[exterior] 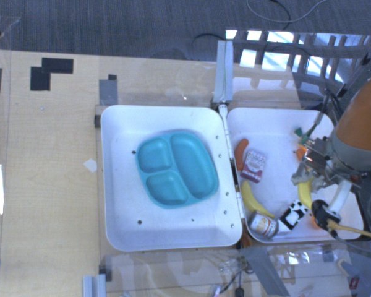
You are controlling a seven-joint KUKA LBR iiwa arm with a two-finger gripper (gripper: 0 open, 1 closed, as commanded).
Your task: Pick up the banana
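Observation:
The banana [253,200] is yellow and curved. It lies in the right bin [272,124] along its left wall, between a small printed packet [255,164] and a tin can [263,226]. My gripper [310,177] hangs low over the right side of that bin, well to the right of the banana and apart from it. A second yellow piece [304,194] sits right under the gripper, partly hidden by it. I cannot make out what that piece is.
The left bin [120,228] holds a blue divided plate [176,169]. The right bin also holds an orange sausage [241,150], a black-and-white block [294,215], and small orange [302,153] and green [298,132] bits near the arm. A metal divider [222,73] stands behind the bins.

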